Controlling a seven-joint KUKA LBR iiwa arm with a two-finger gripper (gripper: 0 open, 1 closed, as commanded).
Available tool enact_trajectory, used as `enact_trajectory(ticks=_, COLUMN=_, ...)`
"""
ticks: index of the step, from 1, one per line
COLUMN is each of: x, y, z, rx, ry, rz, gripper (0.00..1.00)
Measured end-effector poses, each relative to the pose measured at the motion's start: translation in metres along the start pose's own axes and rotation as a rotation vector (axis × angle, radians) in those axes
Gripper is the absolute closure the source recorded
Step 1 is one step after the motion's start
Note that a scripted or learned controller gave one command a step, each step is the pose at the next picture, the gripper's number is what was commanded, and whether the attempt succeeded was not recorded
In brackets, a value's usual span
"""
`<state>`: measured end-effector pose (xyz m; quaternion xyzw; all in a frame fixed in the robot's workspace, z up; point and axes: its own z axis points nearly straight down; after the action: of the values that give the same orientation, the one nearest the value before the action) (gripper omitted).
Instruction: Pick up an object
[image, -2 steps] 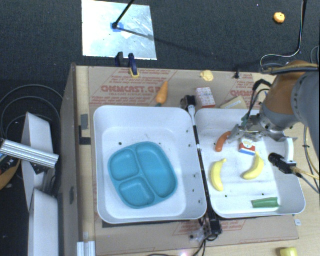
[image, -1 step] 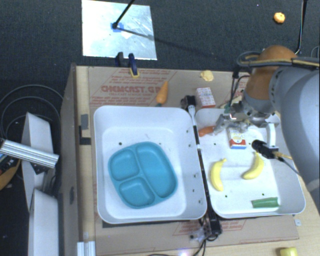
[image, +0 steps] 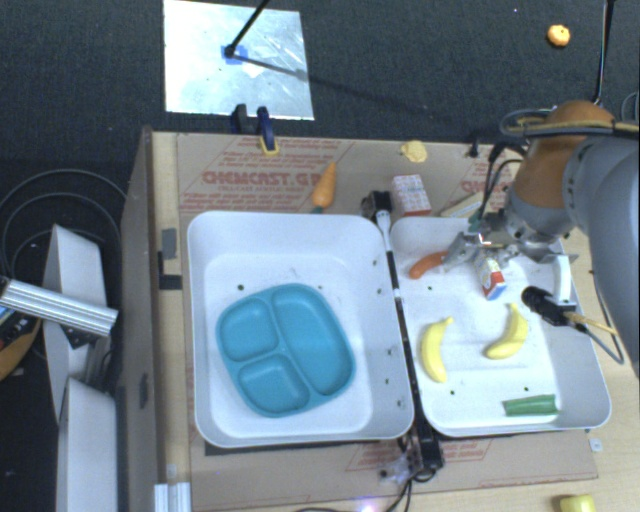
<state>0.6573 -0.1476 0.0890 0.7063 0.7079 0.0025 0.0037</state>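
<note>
The right bin (image: 590, 400) holds two yellow bananas (image: 435, 348) (image: 508, 335), an orange carrot (image: 428, 264), a flat green piece (image: 529, 404) and a small white item with red and blue marks (image: 493, 281). My gripper (image: 484, 256) hangs low over the far part of this bin. It is directly above the small white item and just right of the carrot. The wrist hides whether anything is in its grasp.
A blue divided plate (image: 285, 347) lies in the left bin (image: 215, 250). Behind the bins, on the cardboard, are another carrot (image: 324, 186), a small pink box (image: 410, 193) and a yellow lump (image: 414, 151). The arm covers the right bin's far right corner.
</note>
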Motion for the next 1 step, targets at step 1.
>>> enact_trajectory(ticks=1, x=-0.0229, y=-0.0154, z=0.0041, rx=0.008, ry=0.001, rz=0.002, gripper=0.00)
